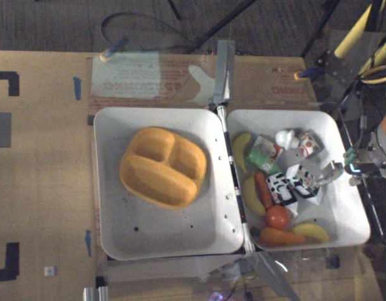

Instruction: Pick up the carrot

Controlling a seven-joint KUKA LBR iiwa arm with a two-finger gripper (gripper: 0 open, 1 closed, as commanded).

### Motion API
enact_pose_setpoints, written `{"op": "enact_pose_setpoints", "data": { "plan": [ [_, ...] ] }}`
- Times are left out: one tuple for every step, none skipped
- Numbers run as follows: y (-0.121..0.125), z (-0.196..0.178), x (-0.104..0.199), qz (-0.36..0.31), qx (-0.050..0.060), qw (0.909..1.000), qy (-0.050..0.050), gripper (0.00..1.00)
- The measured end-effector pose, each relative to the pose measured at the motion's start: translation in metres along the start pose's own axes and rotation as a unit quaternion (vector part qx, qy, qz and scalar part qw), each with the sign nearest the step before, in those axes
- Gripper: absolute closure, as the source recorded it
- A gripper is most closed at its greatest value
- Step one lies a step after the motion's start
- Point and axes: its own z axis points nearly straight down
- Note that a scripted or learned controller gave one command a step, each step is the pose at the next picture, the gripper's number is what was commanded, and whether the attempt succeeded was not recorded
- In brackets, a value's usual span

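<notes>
Orange tapered carrot (281, 236) lies along the near wall of the right white bin (353, 215), just beside a round red tomato (277, 217) and a yellow lemon-like fruit (310, 231). Gripper (331, 172) sits at the bin's right side, over the black-and-white patterned carton (291, 186), well apart from the carrot. Whether the jaws stand apart or together cannot be told. Likely best: travel toward the near wall, align the jaws across the carrot's narrow width, and descend clear of the tomato. Orange divided plate (163, 166) rests in the left bin (118, 231).

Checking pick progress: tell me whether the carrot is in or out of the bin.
In. The carrot lies in the right bin, near its front edge.
</notes>
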Motion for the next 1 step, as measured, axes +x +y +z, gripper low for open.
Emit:
{"op": "enact_pose_setpoints", "data": {
  "plan": [
    [0.0085, 0.0913, -0.0117, -0.109, -0.003, 0.994, 0.004, 0.0]
  ]
}}
